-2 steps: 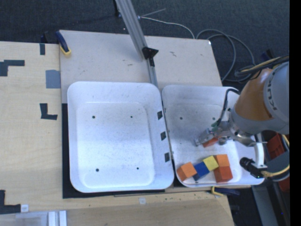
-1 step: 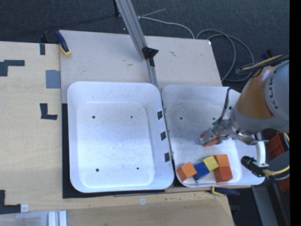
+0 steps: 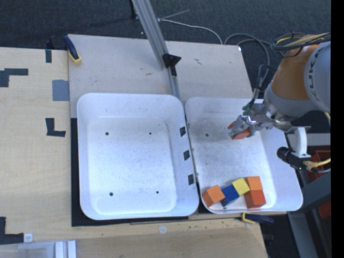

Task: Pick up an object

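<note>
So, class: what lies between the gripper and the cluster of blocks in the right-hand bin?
Bare white bin floor. In the camera view, nothing sits between the gripper and the blocks at the bin's near edge.

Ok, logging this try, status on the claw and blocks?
Claw over right bin, orange-red piece at its tip. Four blocks clustered at near edge. Nothing in the way.

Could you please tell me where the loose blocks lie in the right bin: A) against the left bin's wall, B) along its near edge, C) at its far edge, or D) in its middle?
B: the blocks are clustered along the near edge of the right bin, well below the gripper.
</note>
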### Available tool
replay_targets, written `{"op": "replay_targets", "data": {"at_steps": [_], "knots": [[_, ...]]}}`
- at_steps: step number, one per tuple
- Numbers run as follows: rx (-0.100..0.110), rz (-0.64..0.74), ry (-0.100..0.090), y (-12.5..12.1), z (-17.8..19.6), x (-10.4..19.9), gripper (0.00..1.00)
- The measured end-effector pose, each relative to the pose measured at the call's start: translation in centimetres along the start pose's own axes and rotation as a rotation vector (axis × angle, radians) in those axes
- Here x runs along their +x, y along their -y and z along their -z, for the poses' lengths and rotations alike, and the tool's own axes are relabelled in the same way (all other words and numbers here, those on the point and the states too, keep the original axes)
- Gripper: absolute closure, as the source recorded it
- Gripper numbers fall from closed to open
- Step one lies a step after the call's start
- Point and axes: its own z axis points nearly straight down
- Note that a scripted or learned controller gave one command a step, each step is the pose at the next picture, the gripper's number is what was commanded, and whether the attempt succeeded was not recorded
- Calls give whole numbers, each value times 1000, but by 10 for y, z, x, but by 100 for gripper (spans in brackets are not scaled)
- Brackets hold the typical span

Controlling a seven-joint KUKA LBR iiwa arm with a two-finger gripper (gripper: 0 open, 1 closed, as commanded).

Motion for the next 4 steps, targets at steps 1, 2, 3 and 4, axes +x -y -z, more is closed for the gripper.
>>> {"op": "replay_targets", "data": {"at_steps": [1,2,3,4], "knots": [[4,-8,1,83,105,-28,100],[18,-1,-5,73,12,35,100],[10,3,-4,34,4,105,100],[13,1,-3,61,5,166,100]]}}
